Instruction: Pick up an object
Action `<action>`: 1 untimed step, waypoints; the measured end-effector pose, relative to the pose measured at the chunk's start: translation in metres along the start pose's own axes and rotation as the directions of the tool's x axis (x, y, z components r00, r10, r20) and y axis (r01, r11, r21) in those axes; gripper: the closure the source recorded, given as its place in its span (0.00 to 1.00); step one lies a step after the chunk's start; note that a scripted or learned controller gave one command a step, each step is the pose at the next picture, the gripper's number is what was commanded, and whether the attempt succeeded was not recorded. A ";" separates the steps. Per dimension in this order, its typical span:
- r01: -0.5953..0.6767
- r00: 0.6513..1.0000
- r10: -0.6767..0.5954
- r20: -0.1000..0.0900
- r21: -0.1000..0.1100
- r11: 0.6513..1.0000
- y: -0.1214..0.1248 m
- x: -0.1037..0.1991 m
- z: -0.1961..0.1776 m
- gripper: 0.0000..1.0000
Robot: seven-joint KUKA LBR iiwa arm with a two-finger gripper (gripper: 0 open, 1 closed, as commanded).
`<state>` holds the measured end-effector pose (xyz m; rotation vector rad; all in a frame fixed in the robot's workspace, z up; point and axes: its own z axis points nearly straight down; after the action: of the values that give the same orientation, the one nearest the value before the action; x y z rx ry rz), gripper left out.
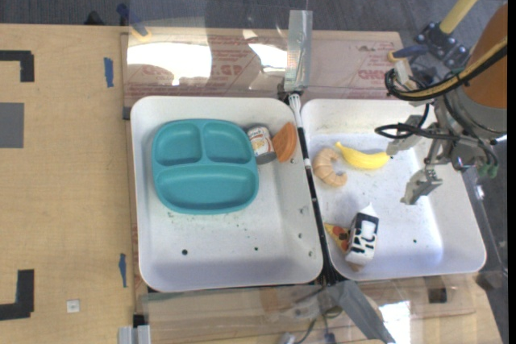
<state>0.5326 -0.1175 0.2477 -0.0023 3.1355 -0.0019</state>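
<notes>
Gripper (421, 188): seen over the right bin (451, 250), right side; fingers' state can't be told, nothing seen held.
Banana (363, 159): lying in right bin, upper part, just beside a croissant (330, 166).
Bottle (363, 236): white w/ black print, lying near right bin's front-left corner.
Left bin (234, 254): teal tray (205, 165) at rear, small jar (259, 141) & orange item (285, 142) beside it.

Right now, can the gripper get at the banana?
Probably yes. The gripper hangs over the right bin, and the banana lies uncovered to its left, beside the croissant, with bare floor between.
</notes>
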 end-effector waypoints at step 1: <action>-0.241 0.971 0.241 0.008 0.000 0.971 -0.005 -0.037 0.158 0.00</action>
<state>0.5708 -0.1224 0.0897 0.3768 3.1047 -0.0015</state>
